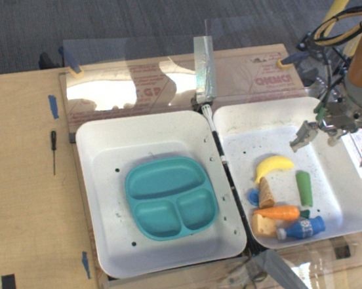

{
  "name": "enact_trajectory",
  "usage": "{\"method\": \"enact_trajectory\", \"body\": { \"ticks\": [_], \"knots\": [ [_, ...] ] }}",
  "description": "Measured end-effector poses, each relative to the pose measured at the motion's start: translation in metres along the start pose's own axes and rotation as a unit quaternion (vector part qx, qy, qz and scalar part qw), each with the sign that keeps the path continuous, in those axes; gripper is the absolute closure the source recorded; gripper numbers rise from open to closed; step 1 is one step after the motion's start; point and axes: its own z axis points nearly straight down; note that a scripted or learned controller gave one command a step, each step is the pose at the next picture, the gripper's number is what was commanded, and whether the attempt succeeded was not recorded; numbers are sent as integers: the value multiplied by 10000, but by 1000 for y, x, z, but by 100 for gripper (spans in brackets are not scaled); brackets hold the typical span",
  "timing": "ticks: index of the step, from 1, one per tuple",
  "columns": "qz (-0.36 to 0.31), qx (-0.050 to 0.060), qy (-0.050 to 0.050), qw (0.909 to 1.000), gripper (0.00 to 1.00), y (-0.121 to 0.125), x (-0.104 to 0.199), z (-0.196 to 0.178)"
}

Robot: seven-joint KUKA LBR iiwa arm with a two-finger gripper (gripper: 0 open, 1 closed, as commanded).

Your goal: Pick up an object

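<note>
- Objects are sitting clustered in your right bin (354, 213), toward its near side: a banana (273, 165), a green stick (304, 188) just right of it, a cone (265, 191) below the banana, a carrot (279, 213) lying across, a tan piece (263, 225) under the carrot's left end, and a blue bottle (302, 228) on its side at the front.
- Gripper (314, 132) is hovering over the right bin's far right part, well apart from the pile and carrying nothing; you are seeing its fingers spread apart.
- Arm (361, 77) is reaching in from your right, orange band showing above the wrist.
- Left bin (103, 203) is holding a teal tray (171, 197) with three compartments.
</note>
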Motion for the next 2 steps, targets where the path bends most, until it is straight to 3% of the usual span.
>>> {"method": "enact_trajectory", "body": {
  "ticks": [1, 2],
  "knots": [
    [6, -34, -14, 10000, 0, -37, -26, 122],
    [-14, 5, 0, 10000, 0, -76, -23, 121]
  ]
}}
